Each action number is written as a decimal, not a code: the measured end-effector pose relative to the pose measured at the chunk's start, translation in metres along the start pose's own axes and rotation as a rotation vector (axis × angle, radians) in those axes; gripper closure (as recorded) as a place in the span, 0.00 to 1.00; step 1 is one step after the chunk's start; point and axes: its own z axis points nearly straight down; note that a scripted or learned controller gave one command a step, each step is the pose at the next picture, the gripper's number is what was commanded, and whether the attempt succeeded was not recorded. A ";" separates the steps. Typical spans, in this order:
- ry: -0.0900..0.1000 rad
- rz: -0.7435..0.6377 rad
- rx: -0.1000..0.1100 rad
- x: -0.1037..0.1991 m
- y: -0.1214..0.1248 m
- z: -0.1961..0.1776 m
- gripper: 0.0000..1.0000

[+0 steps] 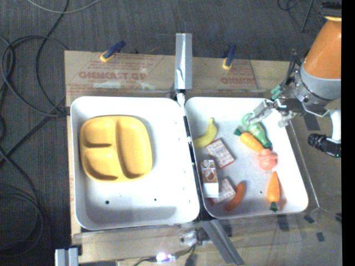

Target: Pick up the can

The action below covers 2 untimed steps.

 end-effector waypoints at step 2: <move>0.000 -0.170 -0.024 0.018 -0.036 0.168 0.00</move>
